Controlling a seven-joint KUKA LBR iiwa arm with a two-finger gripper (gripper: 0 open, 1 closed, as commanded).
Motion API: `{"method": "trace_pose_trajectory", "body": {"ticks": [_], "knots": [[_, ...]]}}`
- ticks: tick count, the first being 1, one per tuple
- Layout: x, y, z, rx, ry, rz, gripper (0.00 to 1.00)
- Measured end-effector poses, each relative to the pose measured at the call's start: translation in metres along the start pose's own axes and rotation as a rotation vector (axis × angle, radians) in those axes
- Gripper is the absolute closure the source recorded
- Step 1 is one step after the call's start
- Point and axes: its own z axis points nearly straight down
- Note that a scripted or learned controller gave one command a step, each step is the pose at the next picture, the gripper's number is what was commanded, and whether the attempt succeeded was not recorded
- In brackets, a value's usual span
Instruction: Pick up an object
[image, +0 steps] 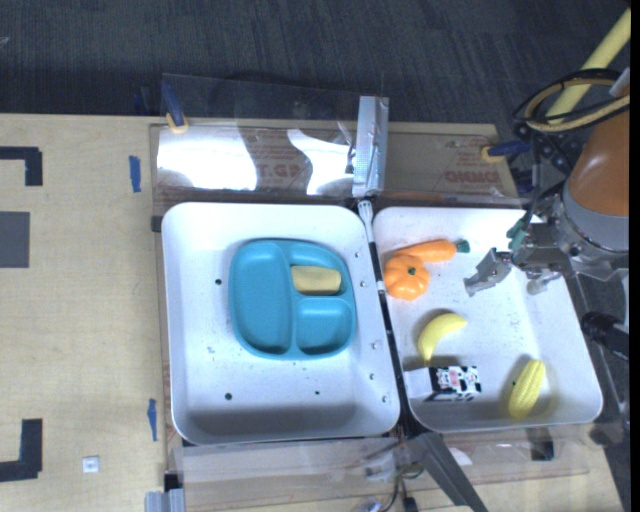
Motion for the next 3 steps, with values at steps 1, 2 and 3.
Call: {"method": "trace_pose_trajectory", "body": {"ticks": [1, 2, 3], "knots": [[0.043, 0.001, 0.079, 0.005, 0.0, 0.054, 0.0], [0.003, 0.014, 0.172, -0.01, -0.001, 0.08, 0.0], [-0.01, 0.067, 0.173, -0.007, -0.001, 0.268, 0.0]]}}
